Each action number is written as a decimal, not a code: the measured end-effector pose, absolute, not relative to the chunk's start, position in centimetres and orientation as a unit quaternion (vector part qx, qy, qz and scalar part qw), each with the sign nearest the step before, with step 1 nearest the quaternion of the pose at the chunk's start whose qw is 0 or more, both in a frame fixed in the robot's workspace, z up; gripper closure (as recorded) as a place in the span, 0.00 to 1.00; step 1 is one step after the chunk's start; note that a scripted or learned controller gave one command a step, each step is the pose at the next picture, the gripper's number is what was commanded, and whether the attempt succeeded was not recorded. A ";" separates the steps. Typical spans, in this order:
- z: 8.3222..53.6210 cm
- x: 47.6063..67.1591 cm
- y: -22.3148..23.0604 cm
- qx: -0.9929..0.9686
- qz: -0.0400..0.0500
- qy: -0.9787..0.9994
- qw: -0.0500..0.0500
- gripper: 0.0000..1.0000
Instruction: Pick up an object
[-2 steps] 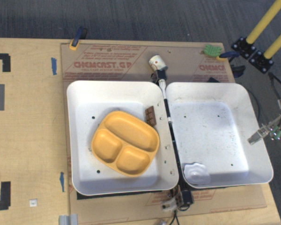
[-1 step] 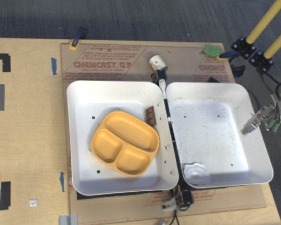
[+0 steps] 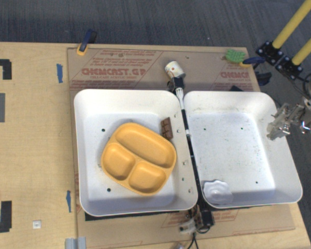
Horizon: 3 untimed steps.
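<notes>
Two shallow white bins side by side on the bench (image 3: 31, 139), and the left bin (image 3: 88, 113) carries the main load: a yellow three-section tray (image 3: 139, 157), tilted a touch, sitting just below the bin's centre. At about one o'clock from that tray lies a small brown block (image 3: 166, 128), close against the bin's right wall and just beside the tray's upper edge (touching or not, hard to call). Over to the right bin (image 3: 280, 175), where a crumpled whitish clear piece (image 3: 217, 191) rests in the seven o'clock corner. The hand (image 3: 286, 121) sits at three o'clock of the right bin, over its outer rim, metal parts glinting; whether it is spread or pressed together cannot be made out from this view.
</notes>
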State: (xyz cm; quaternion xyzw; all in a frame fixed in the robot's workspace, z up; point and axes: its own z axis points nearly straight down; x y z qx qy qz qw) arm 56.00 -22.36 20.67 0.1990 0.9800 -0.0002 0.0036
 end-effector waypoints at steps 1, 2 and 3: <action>22.1 58.6 -22.3 0.057 0.000 0.998 0.004 1.00; 21.9 60.3 -22.3 -0.120 0.000 0.993 0.004 1.00; 23.1 60.5 -22.3 -0.119 -0.001 0.993 0.008 1.00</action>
